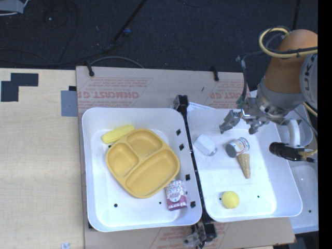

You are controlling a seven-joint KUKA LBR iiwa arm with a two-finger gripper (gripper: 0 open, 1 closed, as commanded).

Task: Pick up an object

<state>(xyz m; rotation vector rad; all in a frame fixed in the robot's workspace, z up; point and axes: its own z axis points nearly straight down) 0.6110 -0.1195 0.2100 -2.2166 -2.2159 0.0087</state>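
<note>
Camera view: arm (288, 61) cut off at right edge. Pincer (243, 122) hangs over right bin (290, 201), fingers spread, nothing between them. Right bin holds a small can (237, 147) on its side just below the pincer, a cone (245, 164) touching it, a white block (205, 144), a yellow ball (230, 199). Left bin (93, 191): yellow divided tray (142, 162), corn cob (118, 134), red packet (176, 194), print unreadable.
</note>
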